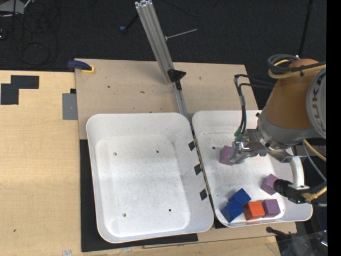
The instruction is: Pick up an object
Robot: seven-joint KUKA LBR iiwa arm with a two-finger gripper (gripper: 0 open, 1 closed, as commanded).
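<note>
**Arm over right bin, hand by purple block**

We see the arm reach in from the right, its hand (pixel 241 149) low over the right bin (pixel 213 122), just beside a purple block (pixel 226 154); touching or not, we can't tell, nor if it's clenched. Near edge: blue block (pixel 235 204), orange block (pixel 254 210), purple cube (pixel 272 207) w/ another purple block (pixel 269 183) behind. Left bin (pixel 101 127) sits alongside on the table (pixel 122 87).

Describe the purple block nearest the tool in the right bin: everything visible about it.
The purple block is a small, matte, solid-coloured piece with flat faces, looking like foam or painted wood. It sits on the floor of the right bin, in the middle part, apart from the other blocks clustered near the front edge. The tool is right beside it on its right side; whether they touch cannot be told.
</note>
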